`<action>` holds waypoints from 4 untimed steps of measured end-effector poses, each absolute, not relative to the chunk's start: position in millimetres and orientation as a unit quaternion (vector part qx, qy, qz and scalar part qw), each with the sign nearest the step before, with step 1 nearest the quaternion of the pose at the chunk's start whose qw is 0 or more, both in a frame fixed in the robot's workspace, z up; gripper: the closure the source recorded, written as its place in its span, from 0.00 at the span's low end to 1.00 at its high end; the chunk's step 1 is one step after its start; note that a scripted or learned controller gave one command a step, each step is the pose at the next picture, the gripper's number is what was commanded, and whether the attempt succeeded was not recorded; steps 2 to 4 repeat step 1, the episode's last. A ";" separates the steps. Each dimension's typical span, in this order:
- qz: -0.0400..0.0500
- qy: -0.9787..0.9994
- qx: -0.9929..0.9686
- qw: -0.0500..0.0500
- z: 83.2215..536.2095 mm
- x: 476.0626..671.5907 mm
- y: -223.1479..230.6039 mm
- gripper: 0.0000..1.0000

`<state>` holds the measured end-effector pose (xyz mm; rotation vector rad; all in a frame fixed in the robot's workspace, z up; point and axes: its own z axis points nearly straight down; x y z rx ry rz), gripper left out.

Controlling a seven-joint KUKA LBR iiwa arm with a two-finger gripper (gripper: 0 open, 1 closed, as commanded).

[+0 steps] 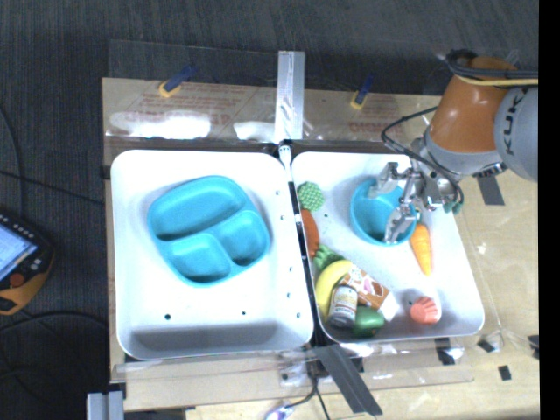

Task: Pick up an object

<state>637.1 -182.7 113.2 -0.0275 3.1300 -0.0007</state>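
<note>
Over the right bin (468,318), the fingers (402,201) hang at the blue bowl (376,213); how far apart they stand, I cannot tell. Just beside lies a carrot (422,248). This looks like the reach; next comes a close on one object.

The tool (396,201) hangs over a blue bowl (372,213) beside a carrot (422,247).
</note>
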 end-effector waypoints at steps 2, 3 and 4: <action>-0.001 1.000 -0.010 0.008 111.3 633.1 -183.4 0.00; -0.001 1.000 -0.010 0.008 111.3 633.1 -183.4 0.00; -0.001 1.000 -0.010 0.008 111.3 633.1 -183.4 0.00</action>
